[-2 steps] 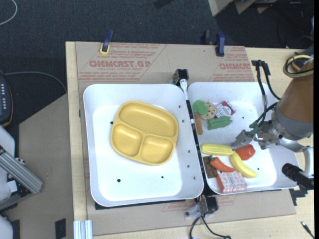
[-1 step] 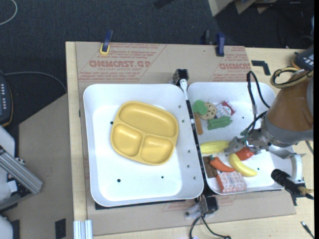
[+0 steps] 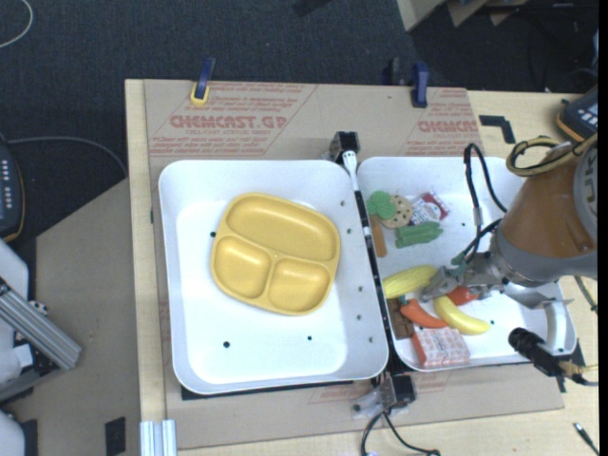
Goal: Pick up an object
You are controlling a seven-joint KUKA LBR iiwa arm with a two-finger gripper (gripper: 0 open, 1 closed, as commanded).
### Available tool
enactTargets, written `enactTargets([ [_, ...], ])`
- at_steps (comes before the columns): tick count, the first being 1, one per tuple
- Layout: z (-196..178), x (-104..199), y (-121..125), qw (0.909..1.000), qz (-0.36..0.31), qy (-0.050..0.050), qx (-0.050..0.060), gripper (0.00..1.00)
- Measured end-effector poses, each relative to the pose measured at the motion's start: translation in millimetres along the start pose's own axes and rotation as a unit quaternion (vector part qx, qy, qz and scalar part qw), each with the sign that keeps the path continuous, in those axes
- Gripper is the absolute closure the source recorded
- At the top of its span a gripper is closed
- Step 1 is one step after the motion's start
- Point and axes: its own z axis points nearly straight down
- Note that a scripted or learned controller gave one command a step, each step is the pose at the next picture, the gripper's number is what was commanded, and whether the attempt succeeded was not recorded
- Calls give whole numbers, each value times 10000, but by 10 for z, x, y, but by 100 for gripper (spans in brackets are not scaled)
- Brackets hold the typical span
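The right bin (image 3: 494, 183) holds several toy foods. A yellow corn cob (image 3: 408, 280) lies near its left wall. Just below it are an orange-red carrot (image 3: 423, 313) and a yellow banana (image 3: 463, 317). My gripper (image 3: 452, 280) hangs low over the bin, at the corn's right end and just above the banana. The grey arm with its orange band (image 3: 551, 221) reaches in from the right and hides the bin's right side.
A pink box (image 3: 442, 347) sits at the right bin's front. Green pieces (image 3: 418, 236) and a red-and-white packet (image 3: 432, 205) lie toward its back. A yellow divided plate (image 3: 275, 252) rests in the left bin (image 3: 190, 255). Black cables (image 3: 472, 174) loop above the right bin.
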Motion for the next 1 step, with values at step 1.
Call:
enactTargets([
  [1, -112, -4, 3, 10000, 8, -5, -16, 100],
])
